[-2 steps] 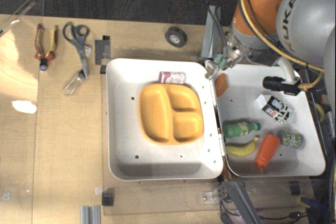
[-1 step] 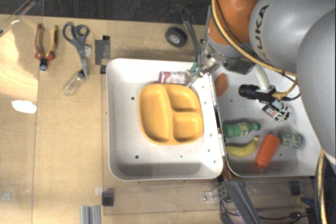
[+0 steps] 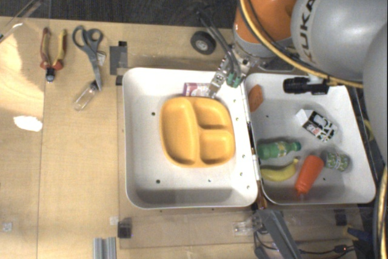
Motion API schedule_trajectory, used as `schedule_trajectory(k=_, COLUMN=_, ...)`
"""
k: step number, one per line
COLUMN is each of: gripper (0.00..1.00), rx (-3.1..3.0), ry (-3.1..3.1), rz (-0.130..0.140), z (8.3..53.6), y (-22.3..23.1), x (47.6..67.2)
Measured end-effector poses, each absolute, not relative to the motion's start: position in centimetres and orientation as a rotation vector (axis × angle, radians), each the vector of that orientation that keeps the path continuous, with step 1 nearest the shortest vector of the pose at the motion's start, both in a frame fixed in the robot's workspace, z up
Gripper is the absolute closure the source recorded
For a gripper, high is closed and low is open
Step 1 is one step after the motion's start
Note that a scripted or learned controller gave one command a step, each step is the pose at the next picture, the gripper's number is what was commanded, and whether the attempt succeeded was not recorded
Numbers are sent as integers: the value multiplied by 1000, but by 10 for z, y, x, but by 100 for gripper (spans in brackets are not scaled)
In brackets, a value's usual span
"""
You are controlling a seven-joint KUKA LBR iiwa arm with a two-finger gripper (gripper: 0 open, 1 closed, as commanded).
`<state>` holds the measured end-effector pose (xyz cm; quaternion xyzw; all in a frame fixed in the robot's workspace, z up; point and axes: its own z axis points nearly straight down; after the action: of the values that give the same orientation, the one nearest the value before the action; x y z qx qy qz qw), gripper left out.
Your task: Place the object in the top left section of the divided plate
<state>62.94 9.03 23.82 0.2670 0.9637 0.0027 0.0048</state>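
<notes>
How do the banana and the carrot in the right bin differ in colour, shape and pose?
The banana is yellow; the carrot is orange-red. The banana is curved; the carrot is straight and tapered. The banana lies roughly across the view; the carrot lies at a steep slant. Both rest in the right bin, side by side near its front.

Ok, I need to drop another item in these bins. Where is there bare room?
Left bin: bare floor left of and below the yellow divided plate. Crowded: the right bin's lower half, with the green bottle, banana and carrot, and the plate's top edge under the gripper.
</notes>
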Motion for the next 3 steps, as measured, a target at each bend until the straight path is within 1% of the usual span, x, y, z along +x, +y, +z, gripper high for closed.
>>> schedule_trajectory(k=1, gripper=100, rx=21, ry=3133, rz=5, z=186, y=88, x=613)
schedule_trajectory(k=2, gripper=0, rx=21, ry=3132, rz=5, z=187, y=88, x=613)
schedule_trajectory(k=3, gripper=0, rx=-345, ry=3115, rz=5, z=132, y=127, x=556)
